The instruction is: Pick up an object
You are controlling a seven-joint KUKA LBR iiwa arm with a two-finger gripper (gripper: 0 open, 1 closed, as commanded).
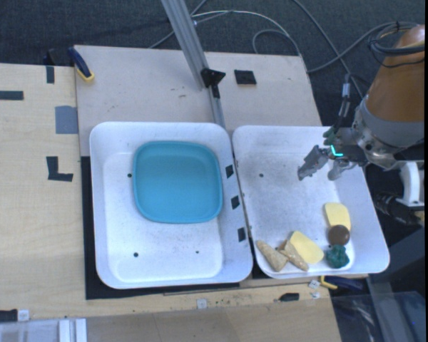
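My gripper (pixel 321 166) hangs over the upper right part of the right bin (pixel 271 184), with its two fingers spread apart and nothing between them. Below it, in the bin's lower right corner, lie several small objects. These include a yellow block (pixel 337 214), a brown round piece (pixel 338 234), a dark green piece (pixel 336 257), a yellow wedge (pixel 304 247) and a tan bread-like piece (pixel 273 255). The gripper is well above and apart from all of them.
The left bin (pixel 110 191) holds a blue square plate (pixel 177 182). A grey metal pole (pixel 189 34) slants from the top down to the gap between the bins. Cables loop across the dark floor at the top right.
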